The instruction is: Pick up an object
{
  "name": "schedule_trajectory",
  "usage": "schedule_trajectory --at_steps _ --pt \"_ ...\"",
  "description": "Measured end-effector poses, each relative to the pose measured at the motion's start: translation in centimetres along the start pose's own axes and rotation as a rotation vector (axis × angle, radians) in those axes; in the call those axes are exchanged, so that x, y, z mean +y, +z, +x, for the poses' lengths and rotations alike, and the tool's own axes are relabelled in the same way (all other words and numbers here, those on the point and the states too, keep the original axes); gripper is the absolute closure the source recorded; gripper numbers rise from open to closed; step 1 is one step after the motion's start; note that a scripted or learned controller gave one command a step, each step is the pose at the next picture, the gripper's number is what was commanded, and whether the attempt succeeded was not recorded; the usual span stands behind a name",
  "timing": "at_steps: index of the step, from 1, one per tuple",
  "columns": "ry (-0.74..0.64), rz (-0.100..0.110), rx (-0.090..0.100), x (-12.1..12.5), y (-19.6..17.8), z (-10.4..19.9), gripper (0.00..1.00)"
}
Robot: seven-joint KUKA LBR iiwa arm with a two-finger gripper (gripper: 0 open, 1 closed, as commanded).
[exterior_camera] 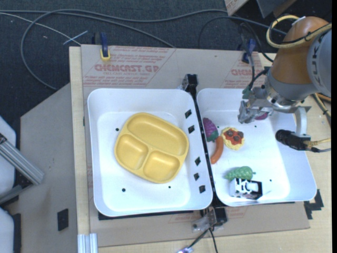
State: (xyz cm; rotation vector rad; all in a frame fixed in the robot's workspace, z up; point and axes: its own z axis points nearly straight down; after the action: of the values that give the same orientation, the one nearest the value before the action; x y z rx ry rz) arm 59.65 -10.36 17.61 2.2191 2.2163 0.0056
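Note:
My gripper (248,113) hangs over the back of the right bin (295,181), near its far wall. A small dark red thing (261,116) shows just beside its tip; I cannot tell whether the two touch. Left of and nearer than the gripper lie a purple toy vegetable (209,128), an orange carrot (217,151) and a yellow round piece with red spots (233,138). At the bin's front lie a green leafy toy (240,172) and a black and white object (246,188).
The left bin (102,141) holds a yellow divided plate (151,147). A black divider with clips (197,141) runs between the bins. The right half of the right bin is bare white floor.

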Motion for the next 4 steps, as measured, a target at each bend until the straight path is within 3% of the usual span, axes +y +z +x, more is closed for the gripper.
schedule_trajectory --at_steps 2,4 --pt "-0.002 0.001 0.001 -0.7 -8.6 0.3 1.00" --pt "-0.005 0.011 0.004 -5.1 -7.6 10.4 1.00"
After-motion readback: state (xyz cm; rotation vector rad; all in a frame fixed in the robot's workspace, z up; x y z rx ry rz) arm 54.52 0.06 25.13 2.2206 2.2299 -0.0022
